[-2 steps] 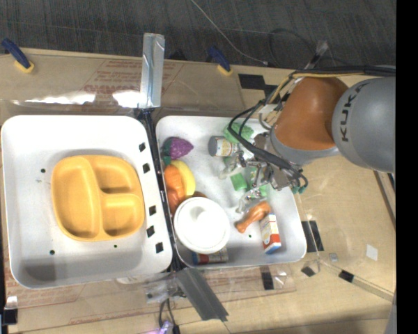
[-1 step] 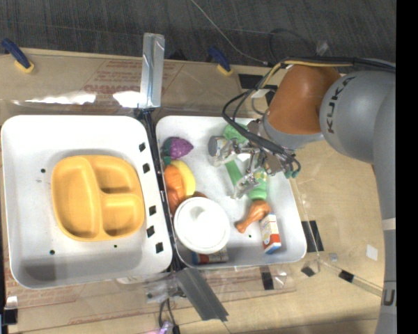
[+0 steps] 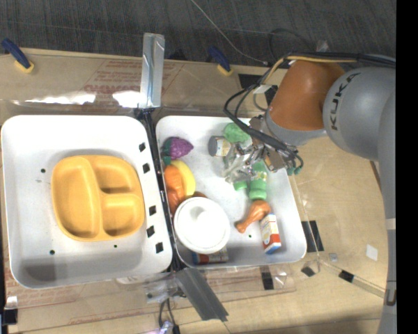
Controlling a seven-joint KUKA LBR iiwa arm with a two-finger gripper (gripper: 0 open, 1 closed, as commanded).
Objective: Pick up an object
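Along the lower edge of the right bin (image 3: 292, 239) a white bowl (image 3: 202, 225) sits upside down or lidded, I cannot tell which, with a dark flat item half hidden just under its lower rim. Right of it lies a small white and red carton (image 3: 270, 233), and touching its upper end, a brown toy drumstick (image 3: 253, 216), tilted toward lower left. Left of the bowl, against the divider, an orange toy (image 3: 173, 181) and a yellow toy (image 3: 186, 175) press together, with a purple toy (image 3: 177, 147) just above them. Mid-bin, the gripper (image 3: 242, 167) is down among clutter: metal parts, a green bottle-like piece (image 3: 259, 185) and a green lump (image 3: 235, 132) crowd around it, and a small grey can (image 3: 219, 145) stands just left. Whether the fingers are parted or closed on anything cannot be told; cables and the green items mask them. The orange band (image 3: 299, 96) and grey arm (image 3: 359, 113) enter from the upper right. In the left bin (image 3: 14, 186) a yellow divided tray (image 3: 97, 195) lies alone, well apart. Beyond, a metal bracket (image 3: 152, 72) stands at the bins' top joint, with blue clamps (image 3: 17, 54) on the cardboard edge.
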